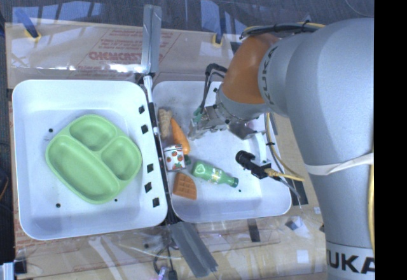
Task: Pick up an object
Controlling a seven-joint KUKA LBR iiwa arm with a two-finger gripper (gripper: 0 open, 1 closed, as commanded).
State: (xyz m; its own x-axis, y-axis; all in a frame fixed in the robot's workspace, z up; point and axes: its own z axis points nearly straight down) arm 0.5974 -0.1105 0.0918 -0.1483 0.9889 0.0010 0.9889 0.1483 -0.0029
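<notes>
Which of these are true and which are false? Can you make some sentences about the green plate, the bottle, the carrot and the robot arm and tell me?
1. The green divided plate lies in the left bin. True.
2. The green bottle stands upright. False: it lies on its side in the right bin.
3. The carrot lies in the right bin, near the wall between the bins. True.
4. The gripper is over the left bin. False: it is over the right bin, next to the carrot.
5. The green plate has three sections. True.
6. The arm is red all over. False: it is grey with an orange band.
</notes>
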